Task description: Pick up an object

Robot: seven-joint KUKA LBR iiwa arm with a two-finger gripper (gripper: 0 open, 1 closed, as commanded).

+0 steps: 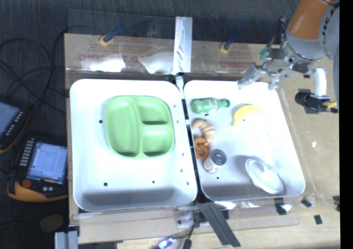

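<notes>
- The grey arm with the orange band [309,11] comes in from the right, and its pincer [263,77] hangs over the back rim of the right white bin [292,149].
- The two thin fingers look spread apart, with nothing between them (they are small, so I am not fully sure).
- The right bin has a green plastic bottle [210,104] lying on its side, a yellow rounded thing [246,113], a curled tan and orange toy [203,135], a small grey round cap [218,157] and a white round lid-like thing [263,175].
- The left white bin [88,187] has a green tray with three parts [139,124].
- I think the pick has not started yet.
- Next, the pincer needs to go down over one thing. The yellow one is nearest.
</notes>
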